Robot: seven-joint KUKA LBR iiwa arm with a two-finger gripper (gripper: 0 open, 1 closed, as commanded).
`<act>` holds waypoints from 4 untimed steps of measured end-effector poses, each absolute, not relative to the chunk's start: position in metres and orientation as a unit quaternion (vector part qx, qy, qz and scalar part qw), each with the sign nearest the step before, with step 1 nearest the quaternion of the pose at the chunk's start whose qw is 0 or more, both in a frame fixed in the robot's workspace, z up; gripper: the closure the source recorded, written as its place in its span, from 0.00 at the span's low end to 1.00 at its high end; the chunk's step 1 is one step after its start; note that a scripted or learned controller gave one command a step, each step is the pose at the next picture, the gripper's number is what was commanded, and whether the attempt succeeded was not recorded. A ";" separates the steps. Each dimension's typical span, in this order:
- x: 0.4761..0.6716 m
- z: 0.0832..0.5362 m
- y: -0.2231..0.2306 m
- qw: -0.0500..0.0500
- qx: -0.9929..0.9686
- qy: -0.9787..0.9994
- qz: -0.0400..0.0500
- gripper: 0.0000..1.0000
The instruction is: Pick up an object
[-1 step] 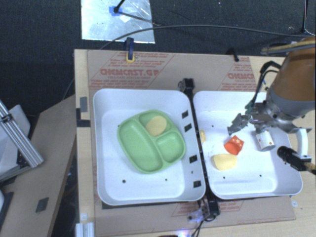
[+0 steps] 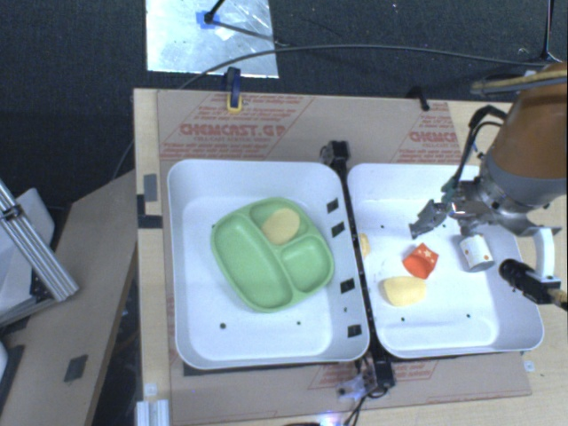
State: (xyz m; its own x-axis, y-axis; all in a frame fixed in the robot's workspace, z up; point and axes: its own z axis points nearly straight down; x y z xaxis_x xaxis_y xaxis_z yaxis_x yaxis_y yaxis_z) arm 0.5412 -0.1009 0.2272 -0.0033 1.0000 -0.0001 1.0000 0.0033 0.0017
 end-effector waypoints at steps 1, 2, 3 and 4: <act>0.546 0.185 -0.100 -0.001 0.707 0.708 -0.001 0.00; 0.553 0.138 -0.104 -0.001 0.707 0.707 -0.001 0.00; 0.556 0.093 -0.107 0.006 0.707 0.707 0.001 0.00; 0.560 0.108 -0.109 0.013 0.708 0.706 0.004 1.00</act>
